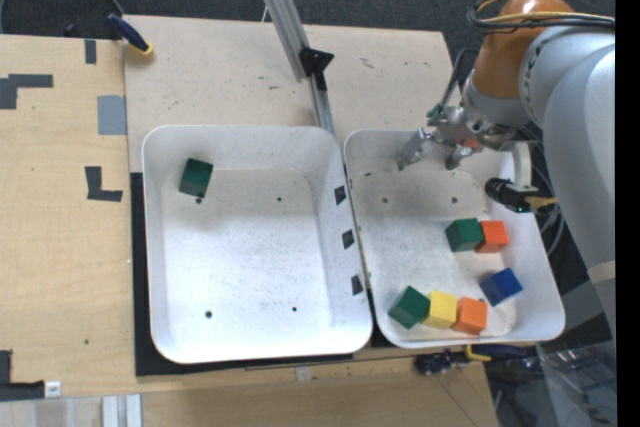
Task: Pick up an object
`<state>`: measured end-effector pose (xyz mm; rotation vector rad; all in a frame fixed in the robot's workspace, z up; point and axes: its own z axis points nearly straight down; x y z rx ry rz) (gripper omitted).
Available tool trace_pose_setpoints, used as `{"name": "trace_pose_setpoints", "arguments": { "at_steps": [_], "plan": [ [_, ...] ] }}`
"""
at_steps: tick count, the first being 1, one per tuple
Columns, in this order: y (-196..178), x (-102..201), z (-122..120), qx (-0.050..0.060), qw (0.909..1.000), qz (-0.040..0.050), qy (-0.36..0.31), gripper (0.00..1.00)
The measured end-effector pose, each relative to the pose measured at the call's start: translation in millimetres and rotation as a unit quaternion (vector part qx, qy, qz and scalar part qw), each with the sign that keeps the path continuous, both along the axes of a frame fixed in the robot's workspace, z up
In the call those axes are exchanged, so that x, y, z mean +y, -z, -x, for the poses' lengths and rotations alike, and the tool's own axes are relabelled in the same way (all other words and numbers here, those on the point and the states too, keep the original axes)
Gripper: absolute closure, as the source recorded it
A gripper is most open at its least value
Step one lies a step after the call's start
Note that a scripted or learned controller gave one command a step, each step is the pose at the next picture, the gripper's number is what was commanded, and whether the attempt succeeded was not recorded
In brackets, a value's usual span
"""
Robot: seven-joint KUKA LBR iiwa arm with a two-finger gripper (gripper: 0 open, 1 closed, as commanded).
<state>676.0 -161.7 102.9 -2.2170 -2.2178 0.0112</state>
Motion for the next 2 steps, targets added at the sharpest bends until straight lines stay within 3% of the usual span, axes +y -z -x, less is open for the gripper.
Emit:
{"name": "trace_pose_setpoints", "arguments": {
  "at_steps": [1,2],
  "plan": [
    [-10,1,0,0.000,1.0000,0.0003,-0.001,1.00],
    [-55,5,5,-0.006,1.0000,-0.0005,0.000,1.00]
  ]
}}
